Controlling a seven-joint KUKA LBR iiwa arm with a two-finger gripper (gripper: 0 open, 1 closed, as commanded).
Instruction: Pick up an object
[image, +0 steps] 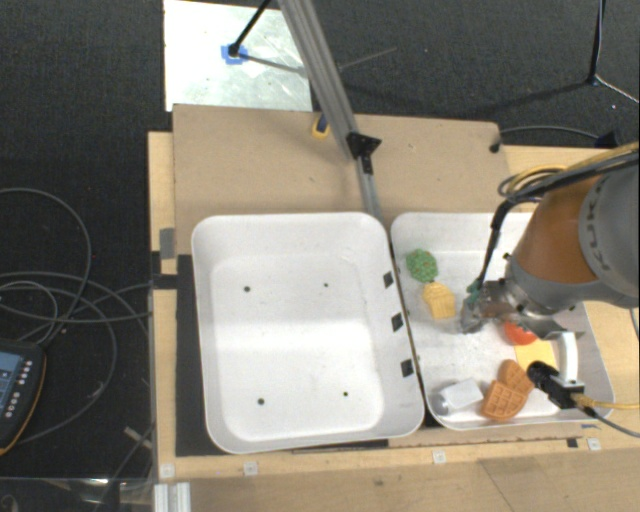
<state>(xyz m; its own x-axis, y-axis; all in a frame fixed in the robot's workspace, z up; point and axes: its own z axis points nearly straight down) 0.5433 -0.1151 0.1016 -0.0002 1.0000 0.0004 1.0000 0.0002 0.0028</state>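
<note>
The right bin (455, 232) holds several small objects. A green bumpy piece (422, 265) lies near its left wall, with a yellow block (439, 300) just below it. A white-grey block (459, 396) and an orange waffle-like piece (506, 391) rest at the front edge. A red-orange object (520, 332) and a yellow piece (537, 352) peek out under the arm. My gripper (474, 312) hangs low in the bin's middle, just right of the yellow block. The wrist hides its fingertips.
The left bin (300, 330) sits beside the right one, their walls touching. A grey pole (335, 95) slants across the back of the bench. Cables lie on the floor at left. The arm's orange band (560, 240) covers the right bin's far right.
</note>
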